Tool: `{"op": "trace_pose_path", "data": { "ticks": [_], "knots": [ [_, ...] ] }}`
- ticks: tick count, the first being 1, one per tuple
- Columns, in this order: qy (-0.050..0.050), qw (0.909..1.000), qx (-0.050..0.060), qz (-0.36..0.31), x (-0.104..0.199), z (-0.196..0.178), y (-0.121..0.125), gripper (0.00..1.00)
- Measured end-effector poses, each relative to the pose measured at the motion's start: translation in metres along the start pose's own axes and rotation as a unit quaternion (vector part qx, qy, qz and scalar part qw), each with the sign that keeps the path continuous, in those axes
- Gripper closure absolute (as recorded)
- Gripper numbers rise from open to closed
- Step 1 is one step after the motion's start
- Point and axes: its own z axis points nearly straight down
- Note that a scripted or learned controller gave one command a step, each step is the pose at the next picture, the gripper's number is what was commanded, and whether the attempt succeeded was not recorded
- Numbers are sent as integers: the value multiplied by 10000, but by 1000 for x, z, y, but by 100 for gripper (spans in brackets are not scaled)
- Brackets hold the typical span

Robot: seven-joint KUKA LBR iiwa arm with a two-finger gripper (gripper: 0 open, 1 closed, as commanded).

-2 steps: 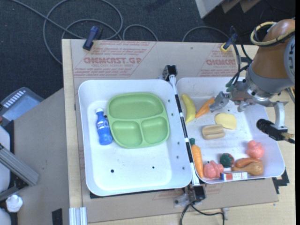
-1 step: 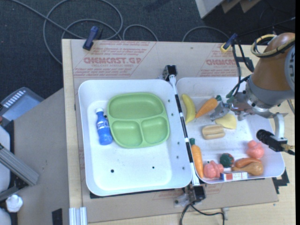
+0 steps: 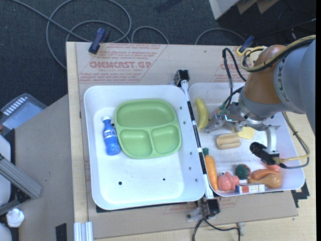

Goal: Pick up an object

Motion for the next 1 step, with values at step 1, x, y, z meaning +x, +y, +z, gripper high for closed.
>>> {"op": "trace_pose_path", "data": {
  "ticks": [1],
  "knots": [
    [-1, 10000, 13, 9, -2, -1, -24, 0]
  ]
}}
